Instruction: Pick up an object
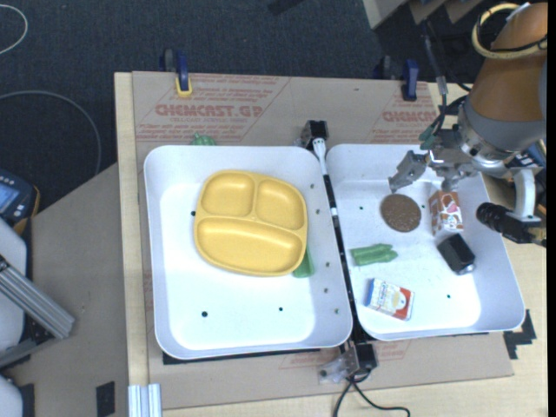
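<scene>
While the gripper (pixel 430 170) hangs with its fingers spread and holding nothing above the right bin (pixel 486 315), the brown disc (pixel 401 213) lies just below — flat and likely to slip a pinch. The small carton (pixel 446 212) and black block (pixel 456 254) crowd close; a green pod (pixel 373 254) and snack packet (pixel 388 298) lie nearer the front.

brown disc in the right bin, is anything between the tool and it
Nothing visible is. The tool hangs open over the right bin, just above the brown disc, with bare bin floor between them. The red-and-white packet lies beside the disc, to its right, not across the path.
</scene>
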